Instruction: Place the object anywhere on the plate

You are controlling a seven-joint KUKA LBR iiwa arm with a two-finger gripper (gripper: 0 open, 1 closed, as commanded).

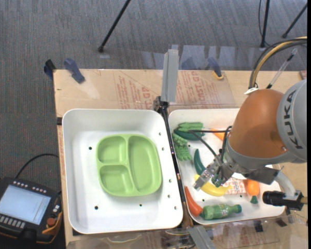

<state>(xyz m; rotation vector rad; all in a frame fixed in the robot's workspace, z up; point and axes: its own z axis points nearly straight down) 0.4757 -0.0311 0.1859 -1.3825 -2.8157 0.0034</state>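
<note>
A light green divided plate lies in the middle of the left white bin. My gripper is down in the right bin, just above the left end of a yellow banana. It hangs beside a dark green pepper. The arm's orange band and wrist hide the bin's middle. Nothing can be seen held in the gripper.
Around the gripper the right bin holds several toy foods: a red chili, a green bottle, an orange carrot, a leafy green piece and green vegetables at the back. A grey post stands behind the bins.
</note>
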